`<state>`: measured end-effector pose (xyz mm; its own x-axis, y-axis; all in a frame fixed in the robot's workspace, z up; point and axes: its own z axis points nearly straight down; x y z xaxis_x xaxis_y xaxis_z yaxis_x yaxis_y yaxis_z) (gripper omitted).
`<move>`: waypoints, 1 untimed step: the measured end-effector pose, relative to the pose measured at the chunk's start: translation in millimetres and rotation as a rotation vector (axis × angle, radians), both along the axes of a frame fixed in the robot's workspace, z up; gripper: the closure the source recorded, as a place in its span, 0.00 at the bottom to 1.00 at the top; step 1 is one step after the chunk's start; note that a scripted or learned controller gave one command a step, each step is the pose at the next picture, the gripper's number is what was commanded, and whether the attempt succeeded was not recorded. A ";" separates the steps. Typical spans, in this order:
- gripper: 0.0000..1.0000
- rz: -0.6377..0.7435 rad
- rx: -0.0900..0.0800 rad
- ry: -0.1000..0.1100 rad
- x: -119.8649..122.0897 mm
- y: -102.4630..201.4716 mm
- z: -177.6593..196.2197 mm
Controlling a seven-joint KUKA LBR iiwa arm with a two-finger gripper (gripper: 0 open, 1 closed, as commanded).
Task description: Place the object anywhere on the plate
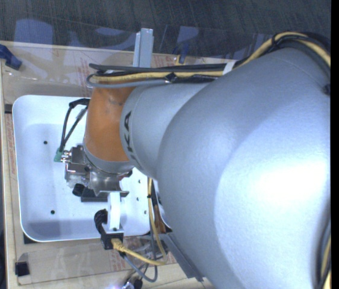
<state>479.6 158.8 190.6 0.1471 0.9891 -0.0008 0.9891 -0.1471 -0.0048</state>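
a grey arm (241, 161) looms over the white bin (27, 161) at left of frame, its gripper (91, 176) low over the bin floor. i cannot tell its grip, nor pick out the object or plate. risk: a blind descent could miss the plate or strike the bin wall.

Even overhead light, soft glare on the grey arm (247, 161), faint shadows in the sharp-looking bin (31, 161).

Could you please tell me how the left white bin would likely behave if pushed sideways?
The white bin looks like thin glossy plastic, so its wall would probably flex slightly. The wooden frame sits close around its rim, so it likely would barely slide.
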 end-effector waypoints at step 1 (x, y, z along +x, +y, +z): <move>1.00 -0.217 -0.001 0.003 -4.0 -74.3 -0.6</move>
